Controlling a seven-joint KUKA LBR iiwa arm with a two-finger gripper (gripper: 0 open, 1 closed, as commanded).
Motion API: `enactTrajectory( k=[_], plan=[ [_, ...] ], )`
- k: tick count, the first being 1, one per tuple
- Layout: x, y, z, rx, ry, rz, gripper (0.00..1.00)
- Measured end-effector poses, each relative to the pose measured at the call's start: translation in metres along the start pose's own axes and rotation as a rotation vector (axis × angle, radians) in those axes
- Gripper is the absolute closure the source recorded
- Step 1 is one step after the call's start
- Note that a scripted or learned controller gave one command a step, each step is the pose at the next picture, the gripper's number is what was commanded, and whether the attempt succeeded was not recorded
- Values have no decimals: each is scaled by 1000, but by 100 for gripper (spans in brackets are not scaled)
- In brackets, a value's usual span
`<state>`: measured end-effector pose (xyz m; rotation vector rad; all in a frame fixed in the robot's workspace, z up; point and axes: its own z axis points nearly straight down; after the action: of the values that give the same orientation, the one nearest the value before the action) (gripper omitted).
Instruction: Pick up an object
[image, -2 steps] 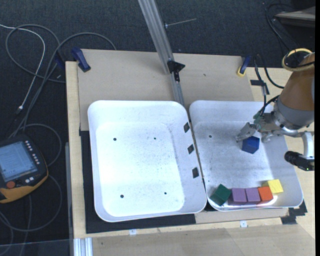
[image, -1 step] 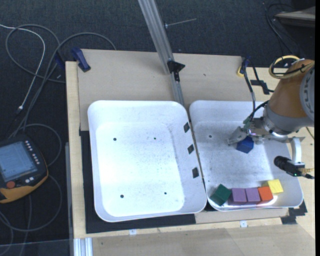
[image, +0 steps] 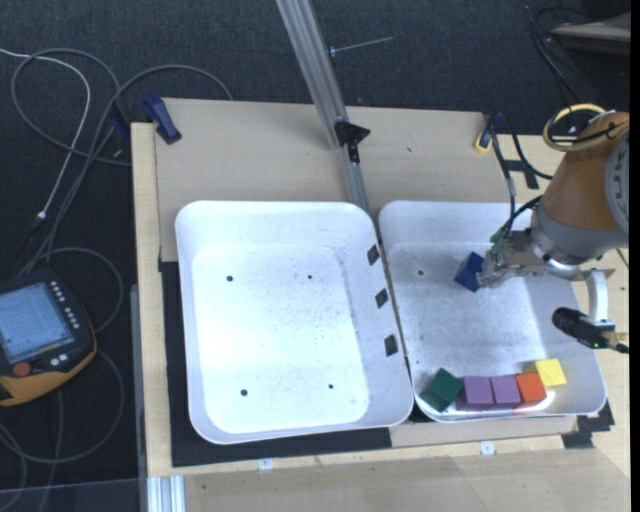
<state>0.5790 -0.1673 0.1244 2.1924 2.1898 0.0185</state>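
Blue block (image: 469, 271) just beside claw (image: 488, 273)

Dark carpet floor (image: 70, 420), loose cables (image: 60, 80), wooden bench (image: 260, 150), perhaps a handheld control pendant (image: 35, 335)

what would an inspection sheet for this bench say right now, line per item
surface: tan bench bearing a left bin and a right bin, both white
job's things: blue block at the gripper's tip in the right bin; green block, purple block, orange block and yellow block along its near edge
clutter: nothing seen
grippers: gripper low over the right bin, beside the blue block; grasp unclear
cables: white cable looping on the dark floor at left
surroundings: handheld pendant on the floor at left; metal post behind the bins
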Motion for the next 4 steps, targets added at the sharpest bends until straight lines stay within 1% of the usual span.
enactTrajectory(
  k=[1,2,3,4],
  plan=[
    [1,-1,1,2,1,0,0],
    [14,69,28,35,22,-6,0],
    [16,84,27,35,21,-4,0],
    [2,56,27,43,22,0,0]
  ],
)
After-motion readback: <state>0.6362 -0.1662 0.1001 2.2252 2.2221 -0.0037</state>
